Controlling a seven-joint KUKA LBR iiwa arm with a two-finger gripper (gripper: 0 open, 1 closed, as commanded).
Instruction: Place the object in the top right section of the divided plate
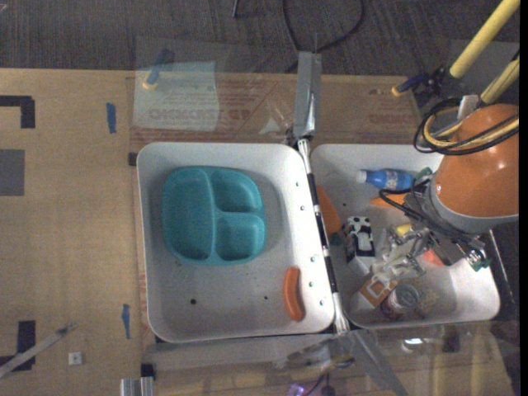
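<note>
Claw (404, 250) low over right bin (487, 299) clutter; finger state unreadable, possibly no grasp yet. Teal divided plate (213, 214) unfilled; pick and transfer remain.

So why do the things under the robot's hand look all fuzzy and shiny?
In the camera view, the gripper and the clutter beneath it in the right bin are blurred, so small items merge. Clear plastic there catches glare. The teal divided plate in the left bin looks sharper and evenly lit, and the orange object near it reads clearly.
</note>
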